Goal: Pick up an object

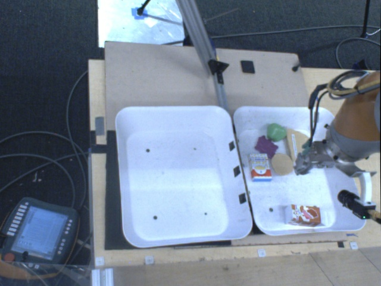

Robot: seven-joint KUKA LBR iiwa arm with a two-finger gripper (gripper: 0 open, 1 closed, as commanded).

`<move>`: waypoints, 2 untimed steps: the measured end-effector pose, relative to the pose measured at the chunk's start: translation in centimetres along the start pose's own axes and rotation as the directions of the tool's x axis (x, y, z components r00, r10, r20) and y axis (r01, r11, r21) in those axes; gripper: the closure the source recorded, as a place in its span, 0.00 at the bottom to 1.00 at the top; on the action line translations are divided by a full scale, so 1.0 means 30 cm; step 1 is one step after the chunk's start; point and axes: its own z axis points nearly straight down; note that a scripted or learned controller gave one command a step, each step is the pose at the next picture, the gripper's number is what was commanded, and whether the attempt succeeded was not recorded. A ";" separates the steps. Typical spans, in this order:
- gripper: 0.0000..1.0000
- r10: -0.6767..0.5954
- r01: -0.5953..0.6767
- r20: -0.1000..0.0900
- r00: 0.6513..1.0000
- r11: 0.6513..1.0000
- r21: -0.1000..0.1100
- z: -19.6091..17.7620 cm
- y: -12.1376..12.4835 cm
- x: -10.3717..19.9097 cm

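Progress: nothing lifted yet, by your camera view; the pick is left to do.
Jaws (302, 162): low in the right bin (280, 226); whether released or clenched, you cannot tell.
Nearest thing: tan disc (282, 165), just beside the jaws, toward the left bin (172, 231).
Others: purple piece (265, 145), green piece (276, 131), small box (259, 166), snack packet (305, 215), all lying apart from the jaws.

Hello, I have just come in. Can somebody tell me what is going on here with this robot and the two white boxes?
A grey and orange robot arm reaches in from the right, and its gripper is low over the right bin, beside a tan round piece. That bin also has a green lump, a purple piece, a small orange and white box and a red and white packet. No object is visibly held. The left bin is next to it.
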 end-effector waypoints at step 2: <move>1.00 0.000 0.000 0.000 1.000 1.000 0.000 -0.336 0.001 -0.005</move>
